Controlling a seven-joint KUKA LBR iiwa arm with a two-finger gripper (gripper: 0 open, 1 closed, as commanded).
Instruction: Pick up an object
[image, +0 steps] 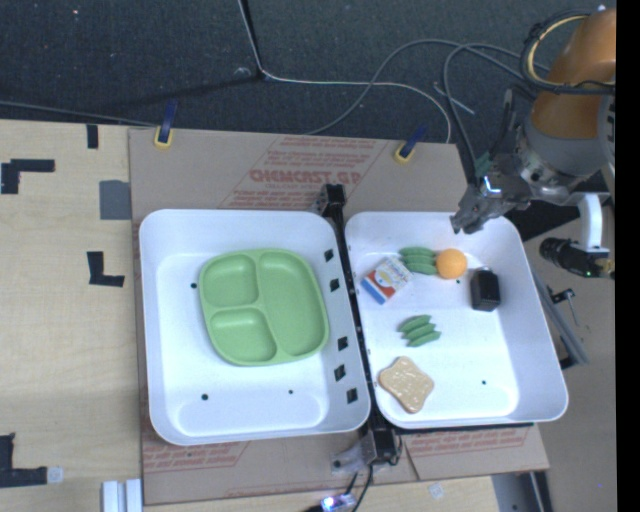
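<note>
Camera view: orange ball (452, 263) between green pod (418, 259) and black block (485, 290).

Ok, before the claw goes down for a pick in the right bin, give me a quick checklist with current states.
1. Claw over the right bin: ok, at its far edge.
2. Claw holding nothing yet: cannot tell.
3. Nearest target, orange ball, uncovered: ok.
4. Ball apart from its neighbours: not ok, green pod touches it.
5. Black block clear of the ball: ok, a gap shows.
6. Bread slice and small pea pod out of the way: ok.
</note>
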